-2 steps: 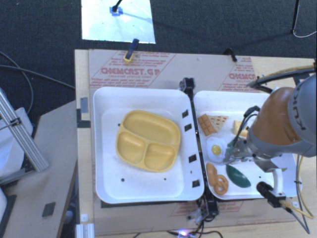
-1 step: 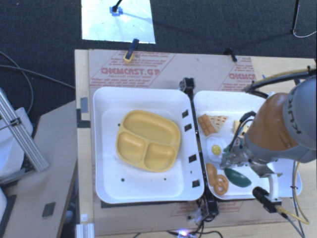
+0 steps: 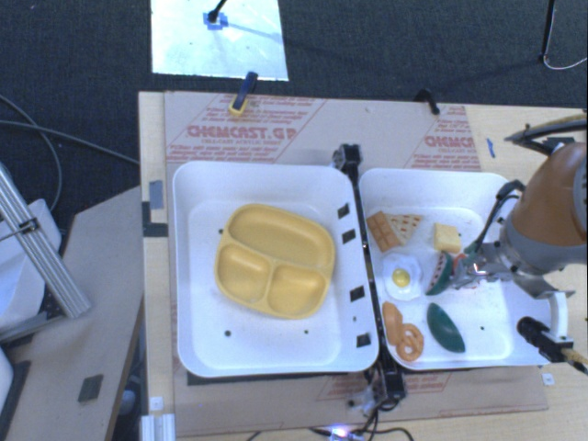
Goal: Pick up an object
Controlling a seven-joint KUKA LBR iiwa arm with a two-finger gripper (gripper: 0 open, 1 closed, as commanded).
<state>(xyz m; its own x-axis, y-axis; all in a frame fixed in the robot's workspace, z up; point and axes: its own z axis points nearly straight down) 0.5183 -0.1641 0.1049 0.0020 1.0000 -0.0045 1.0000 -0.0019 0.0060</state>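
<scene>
Left bin (image 3: 197, 274): holds a yellow divided plate (image 3: 274, 260) with three compartments, lying near the bin's middle, tilted toward the right wall.

Right bin (image 3: 478, 191): holds all the small toy food pieces, gathered in its left half.

Waffle piece (image 3: 381, 231): near the far left corner of the right bin, just beside a toast triangle (image 3: 406, 222) on its right.

Cheese cube (image 3: 447, 238): pale yellow, toward the far middle of the right bin, apart from the toast triangle.

Fried egg (image 3: 401, 277): white with a yellow yolk, close to the left wall, about midway along it.

Watermelon slice (image 3: 439, 274): red and green, just right of the fried egg, directly at the gripper's tip.

Pretzel (image 3: 405, 334): orange-brown, near the near left corner of the right bin.

Green leaf-shaped piece (image 3: 446, 327): dark green, just right of the pretzel, toward the near edge.

Arm (image 3: 551, 219): enters from the right, over the right edge of the right bin.

Gripper (image 3: 466, 269): low over the middle of the right bin, next to the watermelon slice; whether it is spread or pinching something cannot be told, and contact with the slice is unclear.
</scene>
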